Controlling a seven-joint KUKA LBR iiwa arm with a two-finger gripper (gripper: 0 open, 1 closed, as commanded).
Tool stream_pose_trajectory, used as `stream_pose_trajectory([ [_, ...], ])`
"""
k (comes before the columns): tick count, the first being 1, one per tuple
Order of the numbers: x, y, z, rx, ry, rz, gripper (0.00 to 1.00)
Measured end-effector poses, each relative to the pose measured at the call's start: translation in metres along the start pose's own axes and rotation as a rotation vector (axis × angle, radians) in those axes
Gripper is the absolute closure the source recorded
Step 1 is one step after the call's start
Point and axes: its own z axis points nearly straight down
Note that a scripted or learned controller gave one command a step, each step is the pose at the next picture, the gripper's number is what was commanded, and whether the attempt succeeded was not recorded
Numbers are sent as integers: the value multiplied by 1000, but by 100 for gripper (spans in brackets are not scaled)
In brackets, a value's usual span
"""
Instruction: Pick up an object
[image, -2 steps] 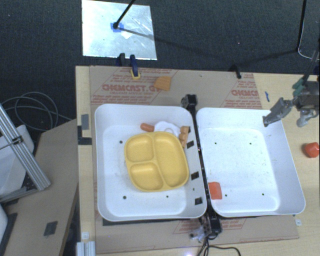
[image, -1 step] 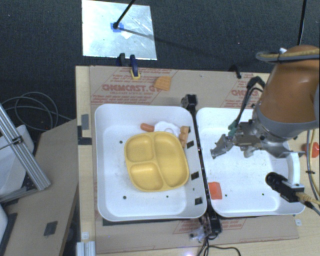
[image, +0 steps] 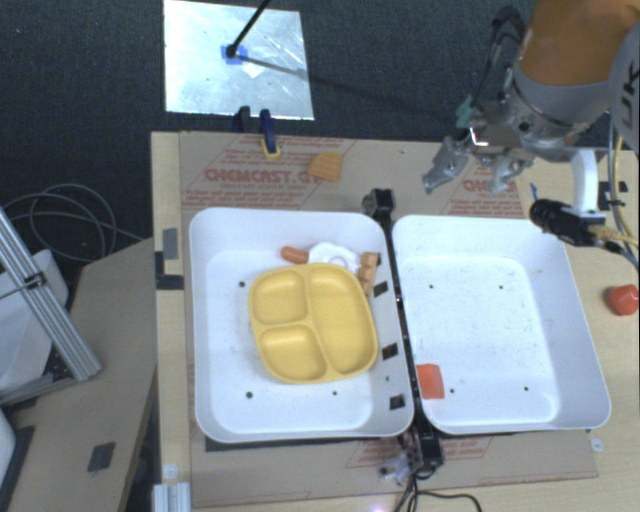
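The left bin (image: 215, 330) holds a yellow divided tray (image: 310, 325), with a small orange sausage-shaped piece (image: 295, 255), a white piece (image: 333, 257) and a tan piece (image: 369, 268) just behind it. An orange block (image: 429, 380) lies near the front left corner of the right bin (image: 570, 330). Above that bin's far edge hangs the gripper (image: 470, 172), fingers spread apart with nothing between them.
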Motion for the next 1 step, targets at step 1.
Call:
stream_pose_trajectory([
  [1,-52,-77,-30,11,0,11,0],
])
